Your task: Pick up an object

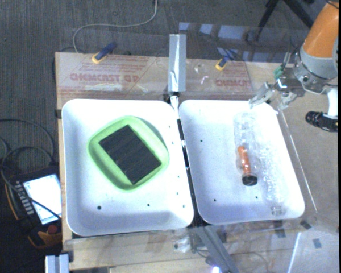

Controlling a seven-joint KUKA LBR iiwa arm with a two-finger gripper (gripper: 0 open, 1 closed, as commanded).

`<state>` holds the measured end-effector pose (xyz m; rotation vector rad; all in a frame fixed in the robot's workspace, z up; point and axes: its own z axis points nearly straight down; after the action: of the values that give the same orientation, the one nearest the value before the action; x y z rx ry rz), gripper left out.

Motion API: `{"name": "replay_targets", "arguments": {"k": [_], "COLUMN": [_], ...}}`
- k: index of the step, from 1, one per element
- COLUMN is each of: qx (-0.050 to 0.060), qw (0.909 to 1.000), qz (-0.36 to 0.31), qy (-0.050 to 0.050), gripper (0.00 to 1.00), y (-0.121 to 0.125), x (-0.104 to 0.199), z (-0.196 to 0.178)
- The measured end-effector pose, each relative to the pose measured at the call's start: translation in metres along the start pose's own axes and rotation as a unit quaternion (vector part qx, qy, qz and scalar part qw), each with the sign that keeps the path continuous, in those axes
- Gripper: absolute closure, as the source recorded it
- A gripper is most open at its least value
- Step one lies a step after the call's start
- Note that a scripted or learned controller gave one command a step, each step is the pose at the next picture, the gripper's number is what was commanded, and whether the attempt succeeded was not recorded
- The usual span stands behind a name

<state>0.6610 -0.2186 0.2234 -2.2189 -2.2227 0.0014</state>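
In the right white bin we see a small orange tube with a black cap, lying lengthwise near the bin's right wall, just beside a long clear crinkled plastic bottle; we judge the tube light, stiff and a little slippery, best pinched across its orange middle; the bottle looks light but springy. The left white bin carries a green-rimmed dish with a dark ribbed pad. The gripper hovers over the right bin's far right corner; we cannot tell its opening.
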Motion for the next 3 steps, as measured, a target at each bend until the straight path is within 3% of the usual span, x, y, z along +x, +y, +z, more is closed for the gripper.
{"name": "replay_targets", "arguments": {"k": [1,2,3], "qx": [-0.007,-0.015,-0.018], "qw": [0.9993,0.9982,0.9964], "qz": [-0.036,-0.059,-0.083], "qy": [0.002,-0.006,-0.007], "gripper": [0.00,0.00,0.00], "y": [-0.042,-0.081,-0.122], "x": [0.002,0.036,0.056], "z": [0.120,0.125,0.126]}}
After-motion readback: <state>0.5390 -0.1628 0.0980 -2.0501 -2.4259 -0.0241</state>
